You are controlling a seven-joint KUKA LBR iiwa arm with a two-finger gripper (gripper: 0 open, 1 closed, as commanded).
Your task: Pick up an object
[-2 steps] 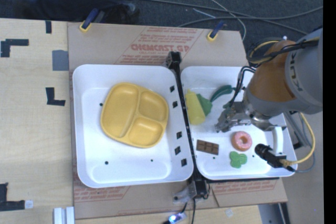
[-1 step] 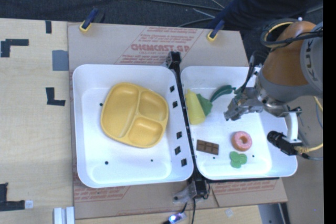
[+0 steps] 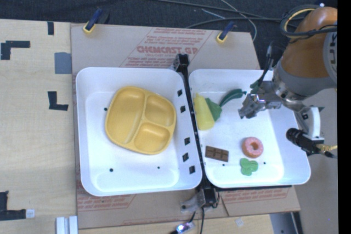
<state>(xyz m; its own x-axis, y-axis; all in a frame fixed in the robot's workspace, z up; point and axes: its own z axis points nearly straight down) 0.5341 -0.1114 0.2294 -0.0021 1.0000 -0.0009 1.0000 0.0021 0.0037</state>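
dark carpet crossed by thin cables runs behind a pale wooden bench, where a sheet of printed cardboard (image 3: 164, 46) held by two yellow clamps lies under two shallow white bins set side by side. over the upper part of the right bin (image 3: 290, 175) hangs the gripper (image 3: 248, 109), below the grey arm (image 3: 307, 57) with its orange band; it sits above bare white floor with nothing visible between its tips, and how far apart those tips stand cannot be made out from this slanted look. just to its upper left lies a dark green pepper-like piece (image 3: 231, 96), close but not touching. further left, against the divider, a yellow corn cob with a green husk (image 3: 204, 112) rests lengthwise. below the gripper and slightly right sits a pink frosted donut (image 3: 252, 147), with a small green broccoli-like lump (image 3: 248, 166) just under it. down and to the left is a brown chocolate bar (image 3: 216, 154), lying flat. well off to the left, across the divider, the left bin (image 3: 88, 118) carries a yellow divided plate (image 3: 141, 119), tilted a little in its tray
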